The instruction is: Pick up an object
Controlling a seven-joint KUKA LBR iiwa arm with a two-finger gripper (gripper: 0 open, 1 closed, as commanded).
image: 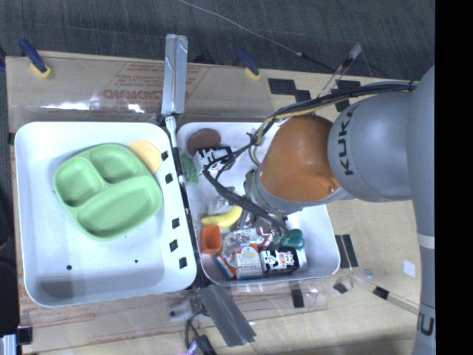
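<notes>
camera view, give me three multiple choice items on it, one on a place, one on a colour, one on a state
1. Where does the green divided plate lie?
A. in the left bin
B. in the right bin
C. on the bench outside both bins

2. What colour is the band above the arm's wrist?
A. blue
B. orange
C. white

3. How does the small can with the black and white label rest?
A. upright on its base
B. on its side
C. stacked on the green plate

Answers:
1. A: the plate sits on the floor of the left bin, with a yellow piece at its upper right edge.
2. B: the orange band bulges over the right bin.
3. B: the can's long side runs along the bin floor near the front wall.
</notes>
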